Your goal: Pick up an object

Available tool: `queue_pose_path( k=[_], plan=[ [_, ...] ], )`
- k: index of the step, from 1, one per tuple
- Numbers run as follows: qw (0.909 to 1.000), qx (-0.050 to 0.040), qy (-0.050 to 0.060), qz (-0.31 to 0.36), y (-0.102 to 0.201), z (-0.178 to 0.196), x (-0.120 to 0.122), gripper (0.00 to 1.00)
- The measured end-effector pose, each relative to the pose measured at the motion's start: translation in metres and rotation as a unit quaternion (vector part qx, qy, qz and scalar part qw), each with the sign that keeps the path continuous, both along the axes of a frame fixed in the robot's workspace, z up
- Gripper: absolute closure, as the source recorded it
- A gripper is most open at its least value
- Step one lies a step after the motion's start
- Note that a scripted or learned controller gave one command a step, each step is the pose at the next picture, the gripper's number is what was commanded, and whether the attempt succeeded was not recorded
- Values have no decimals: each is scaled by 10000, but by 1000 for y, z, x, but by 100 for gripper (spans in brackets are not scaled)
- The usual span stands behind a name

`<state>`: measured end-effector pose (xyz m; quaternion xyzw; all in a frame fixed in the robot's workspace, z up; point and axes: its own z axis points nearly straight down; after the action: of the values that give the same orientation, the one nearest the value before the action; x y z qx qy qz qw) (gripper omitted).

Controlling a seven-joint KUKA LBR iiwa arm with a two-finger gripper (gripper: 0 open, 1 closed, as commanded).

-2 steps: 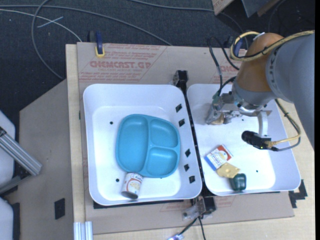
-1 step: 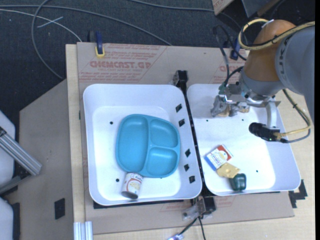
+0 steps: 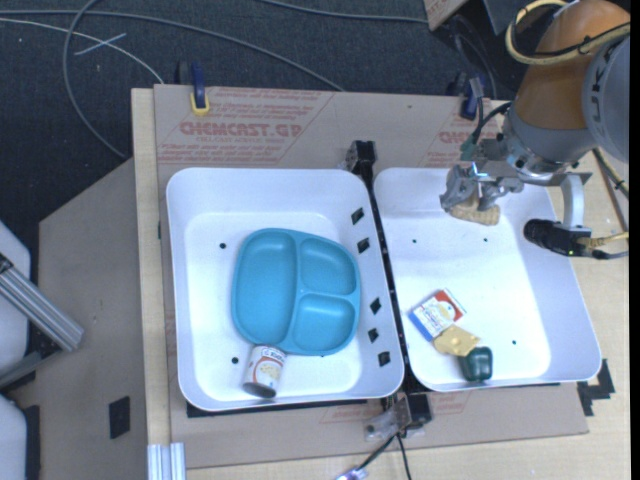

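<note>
Tan object [image 3: 474, 210] at the far end of the right bin [image 3: 540, 268], pinched between the fingers of the gripper [image 3: 472, 194]; grasp stage, apparently; next move calls for a straight lift clear of the bin; blue tray [image 3: 296, 292] lies in the left bin [image 3: 200, 268].

Two white bins [image 3: 190, 268], cardboard sheet [image 3: 250, 113] (red print), blue clamp [image 3: 199, 88], grey cables [image 3: 110, 28]

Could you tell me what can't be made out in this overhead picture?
- Gripper, camera view: a tan lump sits at its tip; whether it is gripped is too small to tell.
- Can: label print too small to read.
- Packet: its print is blurred.
- Arm: cut off by the top right corner.
</note>
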<state>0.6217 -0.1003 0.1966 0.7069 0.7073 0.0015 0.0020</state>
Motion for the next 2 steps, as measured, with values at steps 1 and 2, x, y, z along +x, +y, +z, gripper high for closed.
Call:
queue_pose_path(
  k=[1, 2],
  plan=[
    [10000, 4, 12, -1, 0, 13, 1, 100],
    [10000, 14, 46, 11, 43, 9, -23, 100]
  ],
)
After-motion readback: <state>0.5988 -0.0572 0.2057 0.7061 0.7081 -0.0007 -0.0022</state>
